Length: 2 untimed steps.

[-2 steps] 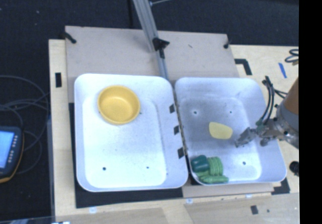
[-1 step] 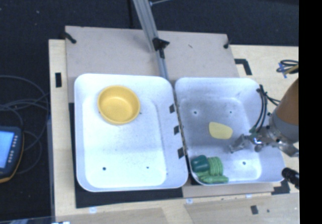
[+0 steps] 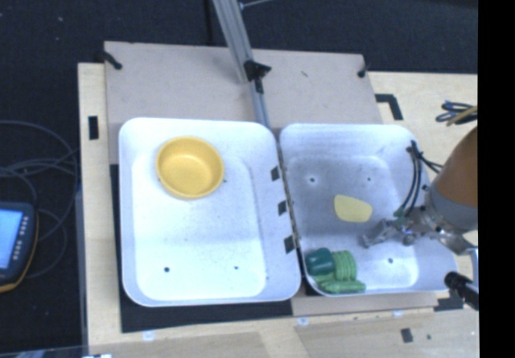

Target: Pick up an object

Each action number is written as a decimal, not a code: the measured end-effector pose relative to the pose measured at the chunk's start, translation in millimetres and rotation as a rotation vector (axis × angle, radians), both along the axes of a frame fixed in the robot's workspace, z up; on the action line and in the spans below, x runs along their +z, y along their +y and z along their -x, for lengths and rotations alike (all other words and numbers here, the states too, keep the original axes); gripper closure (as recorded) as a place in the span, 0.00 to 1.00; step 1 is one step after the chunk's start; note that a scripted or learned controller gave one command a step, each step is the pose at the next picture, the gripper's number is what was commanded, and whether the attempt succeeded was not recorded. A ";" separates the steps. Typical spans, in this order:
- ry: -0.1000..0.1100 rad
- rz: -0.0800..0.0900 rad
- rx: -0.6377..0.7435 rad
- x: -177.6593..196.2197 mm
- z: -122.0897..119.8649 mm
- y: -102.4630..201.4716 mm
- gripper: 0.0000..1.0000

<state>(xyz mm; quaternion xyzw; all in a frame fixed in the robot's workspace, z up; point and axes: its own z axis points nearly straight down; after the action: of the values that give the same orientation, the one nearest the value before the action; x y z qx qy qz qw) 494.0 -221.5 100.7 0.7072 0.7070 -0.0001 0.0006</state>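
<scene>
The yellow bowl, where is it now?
The yellow bowl stands in the left bin, near its far left corner, apart from the gripper over the right bin.

One fixed overhead camera, angled down on the bench

It looked from above at a slant, far enough back to take in both white bins [image 3: 201,211], with the arm [image 3: 459,179] entering at right.

Glossy plastic yellow bowl [image 3: 190,167] (smooth); scuffed white bins [image 3: 193,288], matt wooden bench [image 3: 322,83]
</scene>
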 end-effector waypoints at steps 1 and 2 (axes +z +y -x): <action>-0.004 0.001 -0.001 11.7 -0.9 -0.7 1.00; -0.005 0.001 0.000 74.4 -3.2 -2.4 1.00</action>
<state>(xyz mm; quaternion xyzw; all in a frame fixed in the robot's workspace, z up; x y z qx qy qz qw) 497.2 -223.9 175.2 0.7071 0.7071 0.0013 0.0028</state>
